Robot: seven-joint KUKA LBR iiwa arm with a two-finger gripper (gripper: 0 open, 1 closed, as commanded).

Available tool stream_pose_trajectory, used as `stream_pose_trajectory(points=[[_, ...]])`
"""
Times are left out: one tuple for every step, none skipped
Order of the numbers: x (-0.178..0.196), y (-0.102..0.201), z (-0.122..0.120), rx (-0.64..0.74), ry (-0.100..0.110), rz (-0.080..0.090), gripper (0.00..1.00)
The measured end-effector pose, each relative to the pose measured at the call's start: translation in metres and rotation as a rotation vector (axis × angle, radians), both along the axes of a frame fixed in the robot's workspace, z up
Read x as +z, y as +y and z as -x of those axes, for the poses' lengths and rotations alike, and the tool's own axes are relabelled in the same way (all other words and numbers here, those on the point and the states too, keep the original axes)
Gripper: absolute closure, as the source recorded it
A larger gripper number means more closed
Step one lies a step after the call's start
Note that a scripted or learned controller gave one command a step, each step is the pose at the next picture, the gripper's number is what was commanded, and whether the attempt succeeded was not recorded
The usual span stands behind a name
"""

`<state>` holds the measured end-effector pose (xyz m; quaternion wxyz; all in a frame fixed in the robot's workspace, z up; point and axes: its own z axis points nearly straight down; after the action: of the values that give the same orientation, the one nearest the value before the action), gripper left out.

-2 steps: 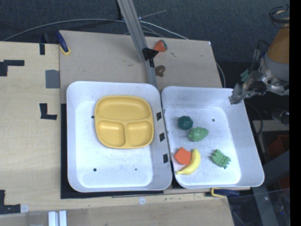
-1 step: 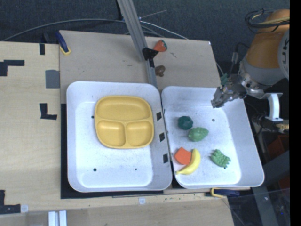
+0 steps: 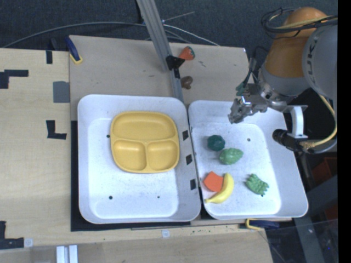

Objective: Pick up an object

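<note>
Whether the jaws stand apart or together I cannot tell from where I stand, since the gripper (image 3: 239, 114) is a small dark tangle hanging over the far edge of the right bin (image 3: 285, 201) with nothing visible between them. Nearest to me in that bin lies a yellow banana (image 3: 224, 189), its long axis running on a slant from the near left, where one tip rests by the bin's near wall, up to the far right, its curve bowed outward to the right. An orange block (image 3: 213, 181) sits touching the banana's left side. Just to the right, apart from both, lies a bright green leafy toy (image 3: 256, 184), slanting from far left to near right. Farther in sits a paler green lumpy piece (image 3: 231, 156), its long axis roughly left to right, and just beyond it to the left a dark green round piece (image 3: 215, 143), the two close together. All five things lie below the gripper and clear of it. Over in the left bin (image 3: 98, 201) rests a yellow divided tray (image 3: 145, 141), one wide compartment on the far side and two smaller ones nearer me. Beyond the bins, on the bench (image 3: 109, 64), lie a small orange-red object (image 3: 187, 52) and a brownish one (image 3: 187, 82) beside a grey pole (image 3: 153, 21).
</note>
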<state>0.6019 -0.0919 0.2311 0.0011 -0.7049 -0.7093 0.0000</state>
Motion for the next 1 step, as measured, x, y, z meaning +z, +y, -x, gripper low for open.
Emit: stream_pose_trajectory(points=[[-0.0116,0.0537,0.0013,0.0,0.001,0.0,1.0]])
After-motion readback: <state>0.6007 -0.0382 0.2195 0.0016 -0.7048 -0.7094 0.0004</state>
